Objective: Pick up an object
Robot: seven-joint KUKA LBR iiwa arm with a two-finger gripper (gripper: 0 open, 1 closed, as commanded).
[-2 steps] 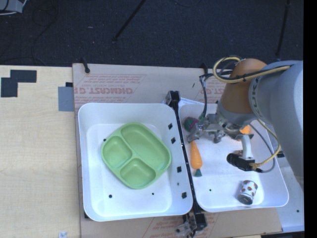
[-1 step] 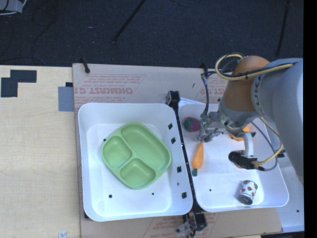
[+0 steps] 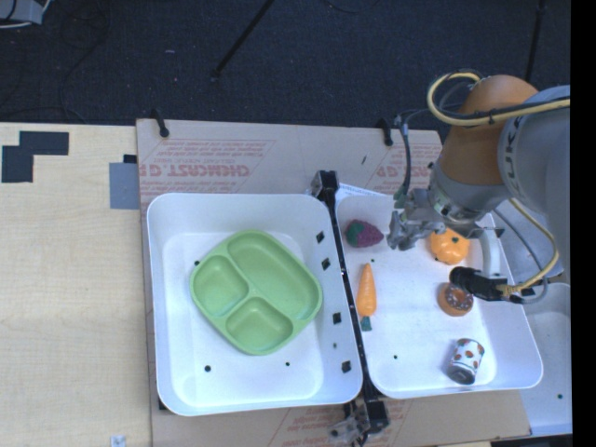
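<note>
The gripper (image 3: 402,235) hangs low in the right bin (image 3: 521,366), and I cannot tell how it is set. A dark red berry (image 3: 365,234) lies just to its left, near the bin's top corner, small, round and bumpy. An orange toy (image 3: 450,247) sits just to its right, and a carrot (image 3: 367,290) lies below the berry, while a green plate (image 3: 256,291) fills the left bin (image 3: 177,380).

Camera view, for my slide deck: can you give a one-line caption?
Pincer hovers in the right bin beside a purple toy, carrot nearby; green plate in the left bin.
</note>
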